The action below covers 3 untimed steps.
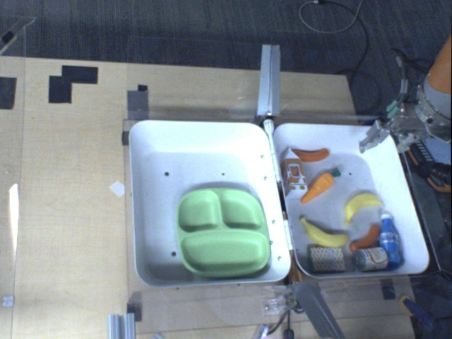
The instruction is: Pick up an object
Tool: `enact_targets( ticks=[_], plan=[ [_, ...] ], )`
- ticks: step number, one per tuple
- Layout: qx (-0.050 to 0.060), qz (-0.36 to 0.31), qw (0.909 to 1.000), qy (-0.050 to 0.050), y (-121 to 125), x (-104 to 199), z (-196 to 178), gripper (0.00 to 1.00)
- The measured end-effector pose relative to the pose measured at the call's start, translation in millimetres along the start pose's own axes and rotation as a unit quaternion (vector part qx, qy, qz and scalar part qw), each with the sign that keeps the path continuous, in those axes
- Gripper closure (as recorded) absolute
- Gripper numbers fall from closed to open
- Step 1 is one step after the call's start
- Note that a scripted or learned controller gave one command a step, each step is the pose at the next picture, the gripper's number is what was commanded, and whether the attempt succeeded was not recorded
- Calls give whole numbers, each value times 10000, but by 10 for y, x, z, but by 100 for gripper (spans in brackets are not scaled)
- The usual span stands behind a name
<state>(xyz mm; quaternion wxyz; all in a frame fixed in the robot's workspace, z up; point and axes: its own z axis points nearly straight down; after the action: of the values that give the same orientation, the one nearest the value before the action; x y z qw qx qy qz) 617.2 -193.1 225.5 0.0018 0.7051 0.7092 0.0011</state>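
Claw [381, 134] above right bin [412, 210] rim; labels unreadable

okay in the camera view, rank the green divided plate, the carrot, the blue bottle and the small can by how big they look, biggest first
1. Green divided plate, by far the largest.
2. Carrot.
3. Blue bottle, close to the carrot in length, so that order is unsure.
4. Small can, the smallest.
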Motion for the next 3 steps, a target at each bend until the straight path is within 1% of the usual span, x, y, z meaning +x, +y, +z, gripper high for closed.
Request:
enact_targets(
  ticks=[1, 2, 3],
  plan=[
    [6, -32, 10000, 4, -371, 228, 1076, 0],
    [4, -30, 10000, 3, -371, 226, 1073, 0],
    [-27, 408, 9992, 5, -996, 398, 1353, 0]
  ],
)
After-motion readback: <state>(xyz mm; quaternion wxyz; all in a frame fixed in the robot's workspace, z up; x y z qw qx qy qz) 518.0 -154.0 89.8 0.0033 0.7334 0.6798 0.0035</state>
